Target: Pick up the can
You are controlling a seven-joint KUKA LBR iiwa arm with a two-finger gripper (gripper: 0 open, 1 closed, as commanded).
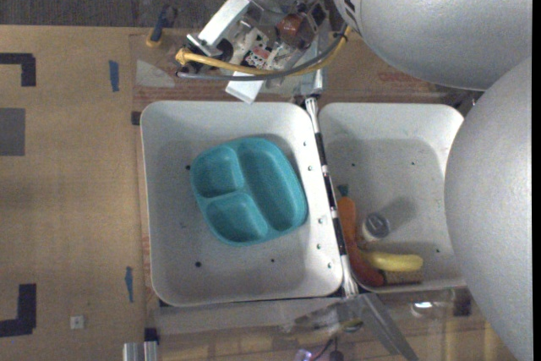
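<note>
Above the far edge of the left bin, the claw hangs over the bench rather than over either bin, a cluster of bright metal plates, small dark parts and a looping yellow cable beneath the arm's orange band. Whether it is released or clenched I cannot tell, since the wrist hardware hides its tips, and nothing can be seen held there. The arm itself is smooth, glossy grey, with rounded, bulging segments that reach in from the right and cover much of the right bin's right side.

Just near of the claw lies the left bin, a shallow white tray with rounded corners and a matte floor dotted with small dark holes. At its middle rests a teal plate, a smooth plastic dish split into three hollow compartments, turned at a slight angle.

The right bin touches the left along a shared rim. In its near-left corner stands the can, a small cylinder seen from above, with a dull silvery round top. Beside it, along the left wall, lies an orange, carrot-like, tapered thing, and just near of the can a curved yellow banana.
</note>
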